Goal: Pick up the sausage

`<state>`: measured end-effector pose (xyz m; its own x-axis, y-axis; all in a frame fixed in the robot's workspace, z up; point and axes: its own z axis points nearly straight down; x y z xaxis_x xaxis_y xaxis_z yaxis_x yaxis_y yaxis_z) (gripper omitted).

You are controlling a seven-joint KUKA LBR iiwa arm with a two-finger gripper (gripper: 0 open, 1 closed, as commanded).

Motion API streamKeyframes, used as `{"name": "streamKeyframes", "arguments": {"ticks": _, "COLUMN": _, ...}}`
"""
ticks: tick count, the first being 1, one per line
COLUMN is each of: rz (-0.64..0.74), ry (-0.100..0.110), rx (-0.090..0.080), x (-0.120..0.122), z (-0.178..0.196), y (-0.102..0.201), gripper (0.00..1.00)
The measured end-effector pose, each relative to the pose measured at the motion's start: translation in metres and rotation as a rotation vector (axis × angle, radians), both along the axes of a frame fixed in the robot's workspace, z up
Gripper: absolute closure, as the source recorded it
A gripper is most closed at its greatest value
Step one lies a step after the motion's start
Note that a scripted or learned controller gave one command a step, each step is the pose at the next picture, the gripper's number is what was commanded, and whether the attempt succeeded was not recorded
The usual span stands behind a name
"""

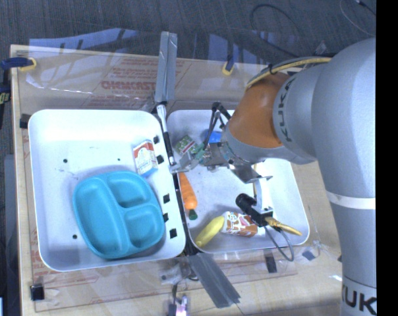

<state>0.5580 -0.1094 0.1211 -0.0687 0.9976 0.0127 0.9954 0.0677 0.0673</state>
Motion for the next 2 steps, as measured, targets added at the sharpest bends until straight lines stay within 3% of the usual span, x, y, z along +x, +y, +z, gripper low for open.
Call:
{"name": "streamKeyframes", "arguments": {"ticks": 1, "rz": 0.037, "ry": -0.012, "rx": -0.013, "x": -0.0013, "z": 0.0016, "y": 0.0025, "gripper": 0.0}}
{"name": "streamKeyframes", "arguments": {"ticks": 2, "rz": 0.063, "ry": -0.015, "rx": -0.011, "x": -0.0021, "z": 0.0018, "y": 0.0012, "gripper": 0.0}}
